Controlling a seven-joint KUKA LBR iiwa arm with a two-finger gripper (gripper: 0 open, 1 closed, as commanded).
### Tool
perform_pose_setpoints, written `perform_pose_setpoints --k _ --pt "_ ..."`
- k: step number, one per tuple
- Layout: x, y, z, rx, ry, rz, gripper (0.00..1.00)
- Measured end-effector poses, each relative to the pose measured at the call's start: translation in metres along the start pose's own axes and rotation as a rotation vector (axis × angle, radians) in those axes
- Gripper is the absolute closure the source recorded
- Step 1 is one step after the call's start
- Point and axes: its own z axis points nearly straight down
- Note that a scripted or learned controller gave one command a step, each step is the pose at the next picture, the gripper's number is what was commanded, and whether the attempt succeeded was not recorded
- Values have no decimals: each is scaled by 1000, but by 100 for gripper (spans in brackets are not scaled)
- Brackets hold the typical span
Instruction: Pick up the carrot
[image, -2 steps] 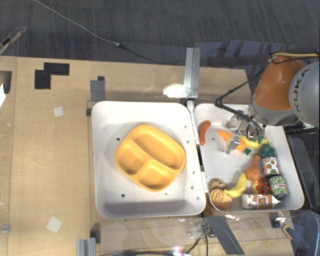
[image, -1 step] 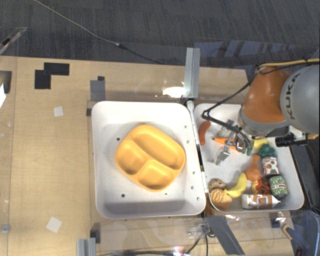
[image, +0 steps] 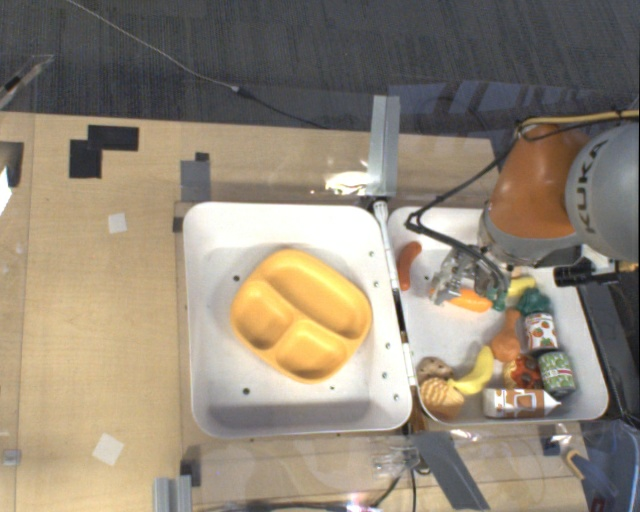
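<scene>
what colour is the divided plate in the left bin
Yellow; the divided plate shows clearly in the camera view.

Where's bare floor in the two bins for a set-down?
Left bin: bare floor all around the yellow plate, widest along its near edge. Right bin: bare patch between the sausage and the banana. Crowded along its near and right sides with cans and food, and around the tool at the carrot.

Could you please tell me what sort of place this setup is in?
Probably a robotics lab bench: a grey arm reaches over two white bins, one holding a yellow divided tray, the other toy food such as a carrot.
</scene>
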Motion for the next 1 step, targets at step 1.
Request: perform_pose_setpoints --k 1 --pt "117 7 -88 2 9 42 100"
